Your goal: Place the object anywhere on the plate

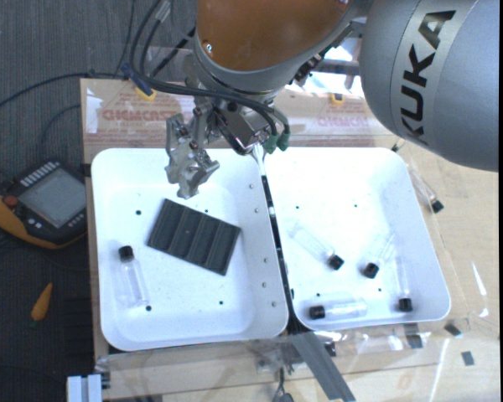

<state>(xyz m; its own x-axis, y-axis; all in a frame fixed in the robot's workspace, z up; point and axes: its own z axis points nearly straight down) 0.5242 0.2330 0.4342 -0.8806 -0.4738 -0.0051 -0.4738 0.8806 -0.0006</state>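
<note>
White plastic makes up the two shallow bins you have side by side on the surface: the left bin (109,224) and the right bin (419,224).

Count the left bin first. You have one dark ribbed plate (193,237) lying flat near its centre, turned at a slant, and one clear vial with a black cap (130,275) lying at about 8 o'clock from the plate, just beside it but apart.

In the right bin you have about four clear vials with black caps: one (317,247) toward the left middle, one (377,258) just right of it, one (339,310) lying along the near edge, and one (402,285) by the lower right corner. Their glass bodies nearly vanish against the white, so you mostly read them by the caps, and the count is not sure.

The gripper (187,178) hangs over the left bin at about 12 o'clock from the plate. Its fingers (181,171) point down and look close together with nothing between them; whether they touch the bin floor is hard to make out. The arm's orange band (260,15) and grey casing (436,57) are cut off at the top edge and cover the bench behind.

Off the surface at 9 o'clock lies a pendant controller (46,203).
</note>
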